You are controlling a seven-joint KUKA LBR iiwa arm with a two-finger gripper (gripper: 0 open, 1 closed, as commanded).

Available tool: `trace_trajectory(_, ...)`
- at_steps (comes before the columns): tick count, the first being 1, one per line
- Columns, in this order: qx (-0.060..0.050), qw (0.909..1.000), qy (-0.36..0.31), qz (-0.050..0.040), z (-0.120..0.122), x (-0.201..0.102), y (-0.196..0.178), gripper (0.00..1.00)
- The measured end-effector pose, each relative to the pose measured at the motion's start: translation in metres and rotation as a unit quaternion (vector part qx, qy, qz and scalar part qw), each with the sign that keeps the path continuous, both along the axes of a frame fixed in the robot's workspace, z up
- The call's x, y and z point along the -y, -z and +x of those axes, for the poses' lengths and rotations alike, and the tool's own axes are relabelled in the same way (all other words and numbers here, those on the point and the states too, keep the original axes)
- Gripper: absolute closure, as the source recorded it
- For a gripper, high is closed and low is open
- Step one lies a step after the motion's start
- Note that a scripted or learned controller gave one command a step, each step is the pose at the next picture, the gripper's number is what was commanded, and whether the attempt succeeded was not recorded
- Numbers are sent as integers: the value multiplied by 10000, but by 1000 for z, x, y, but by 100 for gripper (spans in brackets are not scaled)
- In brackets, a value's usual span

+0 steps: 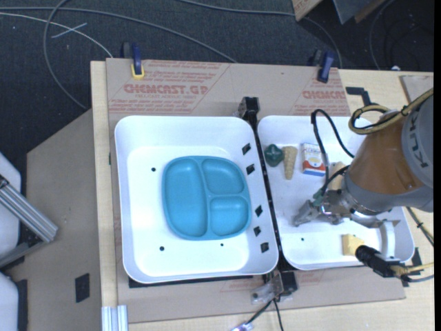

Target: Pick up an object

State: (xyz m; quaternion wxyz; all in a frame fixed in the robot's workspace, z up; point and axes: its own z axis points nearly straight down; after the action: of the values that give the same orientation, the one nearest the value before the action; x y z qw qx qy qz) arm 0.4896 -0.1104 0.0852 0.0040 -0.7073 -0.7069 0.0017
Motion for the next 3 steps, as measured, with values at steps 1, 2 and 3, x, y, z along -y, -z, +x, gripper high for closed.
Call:
trace_trajectory(1,34,10000,2,-4,2,0,-14,100)
trace_trajectory(2,70,10000,-3,-24,1,7,-75,100)
trace_trajectory(3,69,10000,-4,-23,-6,13,-130,100)
